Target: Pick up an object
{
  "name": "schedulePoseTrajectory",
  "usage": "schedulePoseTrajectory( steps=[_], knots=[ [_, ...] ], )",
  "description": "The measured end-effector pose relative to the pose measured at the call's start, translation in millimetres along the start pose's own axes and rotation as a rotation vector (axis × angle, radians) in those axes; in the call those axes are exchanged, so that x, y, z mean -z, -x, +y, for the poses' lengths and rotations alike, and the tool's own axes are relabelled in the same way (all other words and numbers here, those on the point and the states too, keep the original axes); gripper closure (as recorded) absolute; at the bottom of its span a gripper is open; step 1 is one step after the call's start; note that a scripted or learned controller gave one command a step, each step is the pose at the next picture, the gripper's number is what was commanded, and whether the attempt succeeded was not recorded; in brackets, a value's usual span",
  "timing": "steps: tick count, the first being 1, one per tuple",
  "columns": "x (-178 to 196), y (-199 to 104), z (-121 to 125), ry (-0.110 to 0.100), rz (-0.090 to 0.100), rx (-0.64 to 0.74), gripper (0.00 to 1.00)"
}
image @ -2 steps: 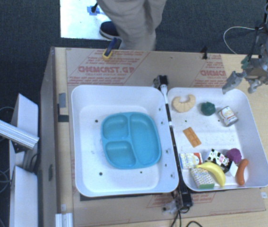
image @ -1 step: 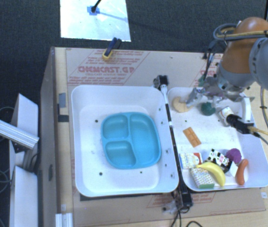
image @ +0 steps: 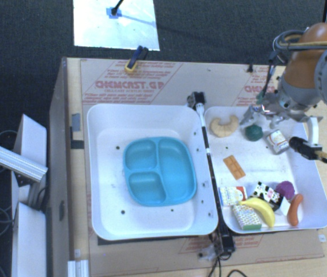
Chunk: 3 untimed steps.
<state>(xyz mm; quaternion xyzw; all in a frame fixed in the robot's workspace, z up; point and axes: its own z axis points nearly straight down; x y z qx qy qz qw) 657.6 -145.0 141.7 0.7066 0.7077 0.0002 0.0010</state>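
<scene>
Small dark-green round ball [image: 254, 133], at six o'clock beneath the spread-fingered gripper [image: 262, 115], looks light, slippery; pinch its middle

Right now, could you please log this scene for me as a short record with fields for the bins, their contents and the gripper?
left bin: holds a blue divided tray
right bin: holds loose items
far end of right bin: tan croissant-shaped piece, green ball
middle of right bin: orange flat piece
near end of right bin: banana, purple item, sausage
gripper: over far end of right bin, beside the green ball
held object: none seen
</scene>
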Motion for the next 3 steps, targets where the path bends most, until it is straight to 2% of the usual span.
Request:
schedulePoseTrajectory(
  steps=[1,2,3],
  knots=[
    [-57.8,18.9,10.6,-0.001,0.0,0.0,0.0],
    [-56.6,-41.4,11.9,0.002,0.002,0.003,0.0],
    [-45.3,-40.6,12.7,0.004,0.001,0.005,1.0]
  ],
)
